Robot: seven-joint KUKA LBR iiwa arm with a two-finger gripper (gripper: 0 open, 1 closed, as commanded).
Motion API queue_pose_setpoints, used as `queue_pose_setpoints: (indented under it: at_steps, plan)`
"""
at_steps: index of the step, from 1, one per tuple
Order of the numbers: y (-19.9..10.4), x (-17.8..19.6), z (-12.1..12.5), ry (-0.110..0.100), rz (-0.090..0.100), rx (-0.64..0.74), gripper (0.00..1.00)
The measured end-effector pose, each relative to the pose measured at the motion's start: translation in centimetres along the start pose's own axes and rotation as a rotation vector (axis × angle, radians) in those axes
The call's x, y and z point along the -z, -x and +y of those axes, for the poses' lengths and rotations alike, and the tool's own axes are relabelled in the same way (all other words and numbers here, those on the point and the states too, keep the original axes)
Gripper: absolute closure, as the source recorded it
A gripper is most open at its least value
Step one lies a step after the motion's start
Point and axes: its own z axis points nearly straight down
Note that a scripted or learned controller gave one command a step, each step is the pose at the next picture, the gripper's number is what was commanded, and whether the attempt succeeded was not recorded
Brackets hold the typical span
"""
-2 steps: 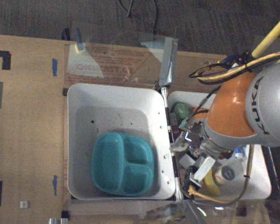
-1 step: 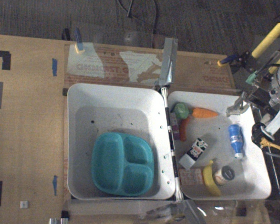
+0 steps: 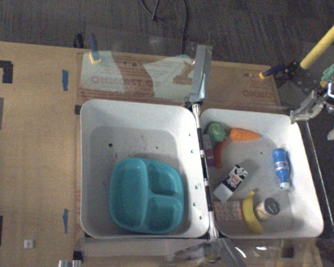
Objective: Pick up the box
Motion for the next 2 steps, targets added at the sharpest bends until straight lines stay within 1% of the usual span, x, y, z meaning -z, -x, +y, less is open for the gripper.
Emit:
queue_pose_setpoints:
  at_steps: [1,2]
  plan:
    - [-0.19,1.01,0.07,0.002,-0.002,0.004,1.0]
    - [-0.27,0.99,0.06,0.001,-0.002,0.005,0.0]
